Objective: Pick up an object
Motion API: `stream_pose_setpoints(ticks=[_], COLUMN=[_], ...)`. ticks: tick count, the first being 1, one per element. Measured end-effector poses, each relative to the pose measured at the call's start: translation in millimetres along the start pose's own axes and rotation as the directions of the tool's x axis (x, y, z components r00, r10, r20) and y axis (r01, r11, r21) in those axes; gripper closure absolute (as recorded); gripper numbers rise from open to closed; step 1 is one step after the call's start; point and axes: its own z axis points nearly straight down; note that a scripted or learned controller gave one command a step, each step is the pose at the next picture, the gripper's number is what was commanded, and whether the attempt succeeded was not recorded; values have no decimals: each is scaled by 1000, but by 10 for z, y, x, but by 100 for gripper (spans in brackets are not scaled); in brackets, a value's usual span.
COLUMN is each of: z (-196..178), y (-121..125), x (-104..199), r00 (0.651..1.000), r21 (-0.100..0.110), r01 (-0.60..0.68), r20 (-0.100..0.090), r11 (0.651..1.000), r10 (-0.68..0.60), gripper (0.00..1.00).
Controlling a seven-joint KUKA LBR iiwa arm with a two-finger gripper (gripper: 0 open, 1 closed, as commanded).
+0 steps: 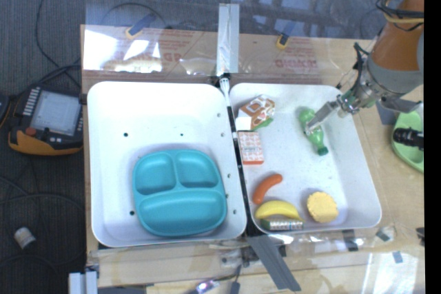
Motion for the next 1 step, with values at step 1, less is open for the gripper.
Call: stream_pose_setpoints(ticks=[1], z=[882], y=[216], x=[-214], r00=[978], r21=[-6], r01=[207], r20=[-1], r11=[978], r10=[-207], gripper=[0])
